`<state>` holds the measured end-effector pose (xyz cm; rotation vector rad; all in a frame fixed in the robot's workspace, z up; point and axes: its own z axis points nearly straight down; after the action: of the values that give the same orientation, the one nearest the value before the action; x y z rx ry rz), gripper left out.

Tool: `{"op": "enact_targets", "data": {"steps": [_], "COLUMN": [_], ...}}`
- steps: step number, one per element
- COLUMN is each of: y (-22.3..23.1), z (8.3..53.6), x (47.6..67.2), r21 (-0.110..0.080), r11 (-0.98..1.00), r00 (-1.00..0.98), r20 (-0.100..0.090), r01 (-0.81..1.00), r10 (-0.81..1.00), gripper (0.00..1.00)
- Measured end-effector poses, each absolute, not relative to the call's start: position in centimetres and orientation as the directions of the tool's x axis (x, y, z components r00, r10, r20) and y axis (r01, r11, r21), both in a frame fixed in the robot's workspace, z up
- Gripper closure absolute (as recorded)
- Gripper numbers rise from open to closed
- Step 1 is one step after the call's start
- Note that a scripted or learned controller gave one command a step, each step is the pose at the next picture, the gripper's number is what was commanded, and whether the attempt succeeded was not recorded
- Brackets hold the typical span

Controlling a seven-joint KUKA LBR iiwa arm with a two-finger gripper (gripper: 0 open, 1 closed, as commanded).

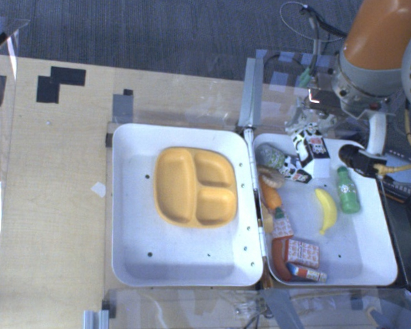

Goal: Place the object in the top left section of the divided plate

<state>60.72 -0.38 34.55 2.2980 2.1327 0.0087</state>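
we see the gripper (304,134) at the right bin's (365,268) twelve o'clock rim, above the clutter, presumably to pick. the yellow divided plate (194,186) waits in the left bin (129,252). we cannot tell how its jaws stand.

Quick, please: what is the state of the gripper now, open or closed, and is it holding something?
Gripper: above the far edge of the right bin; open or closed cannot be told, and no object is seen between its fingers.
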Motion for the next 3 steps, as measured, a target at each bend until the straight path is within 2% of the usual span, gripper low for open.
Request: {"op": "enact_targets", "data": {"steps": [1, 2, 3], "y": [1.9, 7.0, 7.3], "z": [22.0, 25.6, 26.1], "x": [66.0, 67.0, 67.0], "r21": [0.002, 0.006, 0.005], "r11": [0.202, 0.518, 0.581], "r00": [-0.202, -0.518, -0.581], "r20": [0.000, -0.003, -0.004], "r01": [0.979, 0.855, 0.814], "r10": [0.979, 0.855, 0.814], "gripper": [1.00, 1.00, 1.00]}}
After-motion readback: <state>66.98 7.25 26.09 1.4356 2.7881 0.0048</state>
